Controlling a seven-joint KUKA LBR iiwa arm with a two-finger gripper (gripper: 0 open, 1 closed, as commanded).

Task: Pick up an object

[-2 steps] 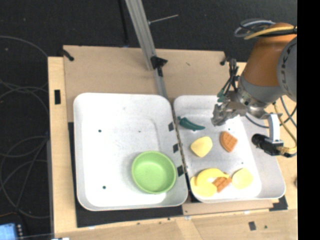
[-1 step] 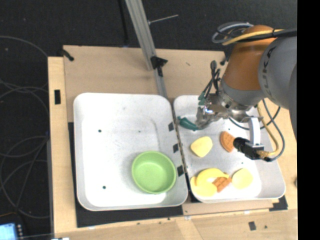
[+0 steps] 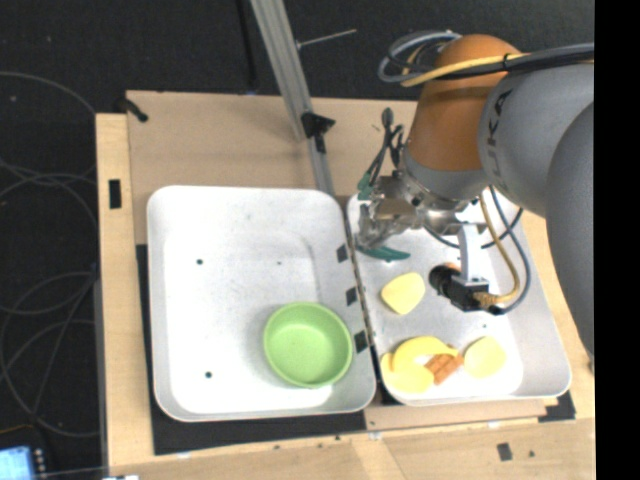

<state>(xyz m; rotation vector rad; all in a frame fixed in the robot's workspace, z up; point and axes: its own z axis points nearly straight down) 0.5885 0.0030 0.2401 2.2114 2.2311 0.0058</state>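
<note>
My gripper (image 3: 376,232) hangs over the upper left corner of the right bin (image 3: 545,353), close to the wall shared with the left bin. A small teal piece (image 3: 391,254) lies just below its tip; whether they touch is unclear. Further down the right bin sit a pale yellow wedge (image 3: 403,293), a yellow round piece (image 3: 412,358) with a small orange piece (image 3: 443,368) on it, and another pale yellow piece (image 3: 485,357). A green bowl (image 3: 307,343) stands upright in the lower right part of the left bin (image 3: 200,268).
The grey arm with its orange band (image 3: 455,108) covers the upper right of the right bin. A slanted metal pole (image 3: 290,78) rises behind the bins. Dark clips (image 3: 352,293) sit on the wall between the bins.
</note>
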